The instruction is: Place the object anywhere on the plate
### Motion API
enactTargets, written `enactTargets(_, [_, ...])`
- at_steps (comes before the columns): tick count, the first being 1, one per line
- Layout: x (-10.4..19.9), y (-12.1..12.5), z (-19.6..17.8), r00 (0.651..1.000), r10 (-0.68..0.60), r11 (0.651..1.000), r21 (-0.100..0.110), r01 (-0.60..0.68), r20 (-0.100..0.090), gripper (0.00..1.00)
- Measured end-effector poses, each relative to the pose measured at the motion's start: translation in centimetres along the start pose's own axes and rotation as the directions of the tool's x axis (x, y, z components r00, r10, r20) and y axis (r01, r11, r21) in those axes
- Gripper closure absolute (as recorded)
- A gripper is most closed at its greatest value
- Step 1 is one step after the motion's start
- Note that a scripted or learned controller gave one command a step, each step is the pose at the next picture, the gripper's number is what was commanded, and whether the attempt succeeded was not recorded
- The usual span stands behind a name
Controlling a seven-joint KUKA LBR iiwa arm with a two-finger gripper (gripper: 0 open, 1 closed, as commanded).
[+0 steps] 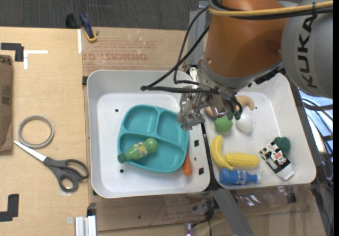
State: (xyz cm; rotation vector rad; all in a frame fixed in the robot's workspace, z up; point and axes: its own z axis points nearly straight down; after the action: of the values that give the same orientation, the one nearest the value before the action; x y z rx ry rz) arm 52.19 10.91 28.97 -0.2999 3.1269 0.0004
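The jaws (pixel 192 115) are seen at the right rim of the plate (pixel 139 118), the green toy (pixel 139 149) lies lower left, and their state cannot be told.

Arm (pixel 249 28) hides bin rims; pink item (pixel 214 110) mostly covered

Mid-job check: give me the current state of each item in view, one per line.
teal plate: in left bin, holding one item
green bottle: lying on the plate
carrot: off the plate, beside its right edge
gripper: above the plate's right rim
banana: lying in right bin
corn: lying in right bin
blue bottle: lying on its side
scissors: closed
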Motion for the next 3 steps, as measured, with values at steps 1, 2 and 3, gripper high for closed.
enactTargets(1, [-0.7, -0.4, 5.1, 0.989, -0.151, 0.989, 0.0, 0.151, 0.0, 1.0])
enactTargets(2, [2.6, 1.7, 0.3, 0.975, -0.22, 0.975, 0.0, 0.22, 0.003, 1.0])
enactTargets(3, [2.6, 1.7, 0.3, 0.975, -0.22, 0.976, 0.0, 0.22, 0.003, 0.0])
